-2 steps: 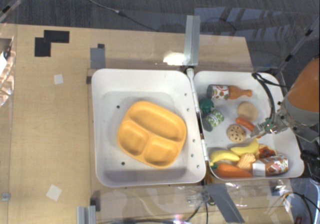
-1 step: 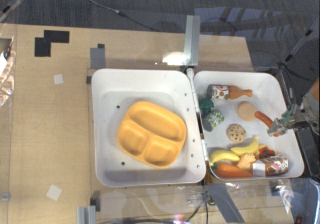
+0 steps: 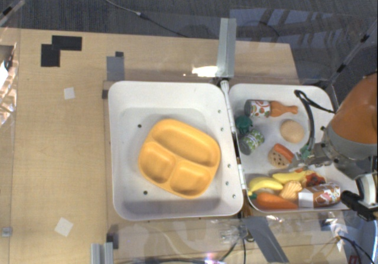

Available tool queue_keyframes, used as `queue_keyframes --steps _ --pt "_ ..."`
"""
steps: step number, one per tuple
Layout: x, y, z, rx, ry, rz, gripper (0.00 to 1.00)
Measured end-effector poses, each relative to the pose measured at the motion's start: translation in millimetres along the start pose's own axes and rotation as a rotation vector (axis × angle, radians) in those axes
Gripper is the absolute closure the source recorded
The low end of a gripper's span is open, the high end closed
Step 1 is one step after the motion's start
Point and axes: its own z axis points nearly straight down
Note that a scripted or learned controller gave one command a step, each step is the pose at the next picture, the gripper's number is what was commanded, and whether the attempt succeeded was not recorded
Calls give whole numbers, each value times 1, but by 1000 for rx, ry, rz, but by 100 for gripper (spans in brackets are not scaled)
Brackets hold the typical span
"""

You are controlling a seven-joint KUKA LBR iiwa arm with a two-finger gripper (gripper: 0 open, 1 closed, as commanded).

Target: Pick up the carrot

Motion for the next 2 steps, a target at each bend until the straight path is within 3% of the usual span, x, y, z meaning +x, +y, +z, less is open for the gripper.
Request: queue_keyframes --steps 1,2 --pt "33 10 40 -19 -2 530 100" --pt "-33 19 18 -5 -2 742 100"
